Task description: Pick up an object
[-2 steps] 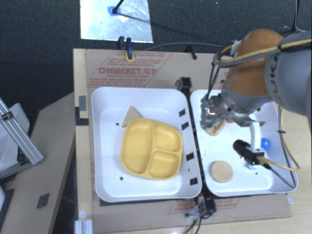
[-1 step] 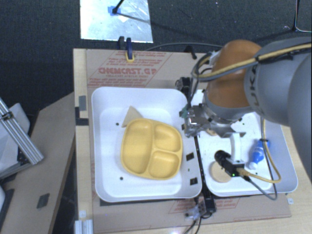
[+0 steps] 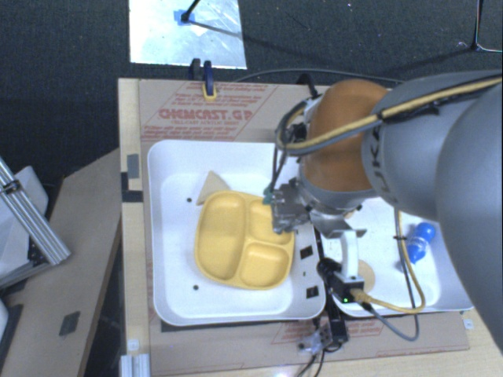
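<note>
A yellow divided tray (image 3: 240, 239) lies in the left white bin (image 3: 173, 179), with a tan wedge-shaped piece (image 3: 211, 185) sticking out from under its upper left edge. My gripper (image 3: 283, 214) hangs over the tray's right rim, near the wall between the two bins. The grey arm and its orange band (image 3: 342, 136) cover the gripper from above. In the right bin (image 3: 448, 293), a blue object (image 3: 420, 240) lies near the arm's lower edge, and a round tan object (image 3: 363, 275) sits at the bin's front left.
Cables run from the wrist down over the front of the right bin. A cardboard sheet (image 3: 204, 112) lies under the bins. A shiny metal plate (image 3: 185, 18) sits on the dark floor behind. An aluminium rail (image 3: 31, 218) stands at the left.
</note>
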You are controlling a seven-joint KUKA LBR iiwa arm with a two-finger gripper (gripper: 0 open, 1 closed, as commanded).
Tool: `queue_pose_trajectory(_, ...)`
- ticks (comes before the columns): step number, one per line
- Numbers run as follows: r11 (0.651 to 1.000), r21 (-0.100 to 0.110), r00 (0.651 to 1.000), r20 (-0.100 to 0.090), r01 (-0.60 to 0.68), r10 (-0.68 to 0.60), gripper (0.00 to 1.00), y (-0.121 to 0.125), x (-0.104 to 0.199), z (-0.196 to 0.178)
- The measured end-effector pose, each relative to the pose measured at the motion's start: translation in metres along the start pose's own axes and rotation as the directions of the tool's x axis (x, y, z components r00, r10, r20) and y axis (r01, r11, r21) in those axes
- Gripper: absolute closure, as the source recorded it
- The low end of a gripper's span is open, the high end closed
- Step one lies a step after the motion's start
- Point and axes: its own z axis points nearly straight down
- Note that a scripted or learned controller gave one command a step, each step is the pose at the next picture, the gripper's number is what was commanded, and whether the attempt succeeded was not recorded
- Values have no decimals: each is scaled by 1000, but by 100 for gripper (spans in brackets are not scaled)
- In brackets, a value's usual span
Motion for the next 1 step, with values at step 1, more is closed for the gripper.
queue_pose_trajectory(1,1000,-2,1000,1,-6,6,0,1,-3,0)
